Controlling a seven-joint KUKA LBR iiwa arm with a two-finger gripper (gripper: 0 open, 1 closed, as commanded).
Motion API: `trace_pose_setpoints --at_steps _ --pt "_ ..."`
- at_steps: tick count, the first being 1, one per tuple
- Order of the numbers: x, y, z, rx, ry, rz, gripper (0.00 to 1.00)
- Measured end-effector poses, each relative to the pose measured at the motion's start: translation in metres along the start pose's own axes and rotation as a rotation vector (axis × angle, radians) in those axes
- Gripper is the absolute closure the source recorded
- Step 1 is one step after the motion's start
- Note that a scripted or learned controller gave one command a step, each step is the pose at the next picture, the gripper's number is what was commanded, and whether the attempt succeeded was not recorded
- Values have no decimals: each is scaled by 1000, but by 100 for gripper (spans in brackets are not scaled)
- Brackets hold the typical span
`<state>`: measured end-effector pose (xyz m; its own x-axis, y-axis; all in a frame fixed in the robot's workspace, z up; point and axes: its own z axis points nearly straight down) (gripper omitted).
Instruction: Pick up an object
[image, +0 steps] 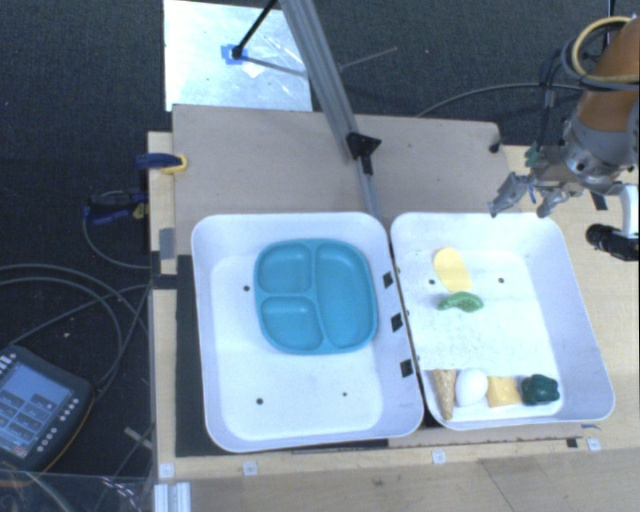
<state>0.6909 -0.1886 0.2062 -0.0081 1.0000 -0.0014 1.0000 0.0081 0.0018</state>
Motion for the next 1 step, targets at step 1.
trace_pose_setpoints --at_steps 1 --pt "0 0 0 0 -1 -1 0"
